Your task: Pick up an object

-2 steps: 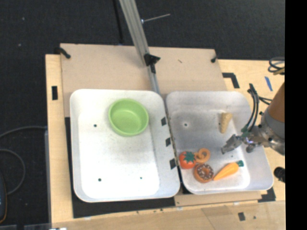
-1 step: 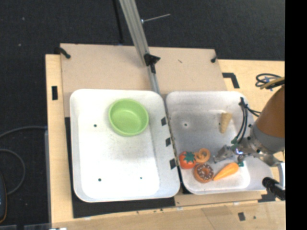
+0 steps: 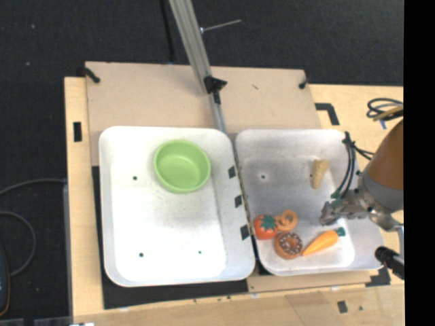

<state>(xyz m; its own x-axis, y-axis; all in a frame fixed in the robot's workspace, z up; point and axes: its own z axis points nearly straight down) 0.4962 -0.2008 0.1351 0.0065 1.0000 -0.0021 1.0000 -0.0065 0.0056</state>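
The right bin (image 3: 285, 145) holds several toy foods. A tan bread-like piece (image 3: 319, 172) lies toward its far right. Along the near edge sit a red tomato (image 3: 264, 227), an orange ring-shaped piece (image 3: 288, 219), a brown doughnut (image 3: 289, 244) and an orange carrot (image 3: 320, 242). My gripper (image 3: 332, 213) hangs low at the bin's right side, just above and right of the carrot and below the bread piece. Nothing shows between its fingers.
The left bin (image 3: 129, 250) holds a light green bowl (image 3: 181, 166) near its far side. A metal pole (image 3: 194, 43) slants up from between the bins. Cables (image 3: 382, 107) lie at the far right.
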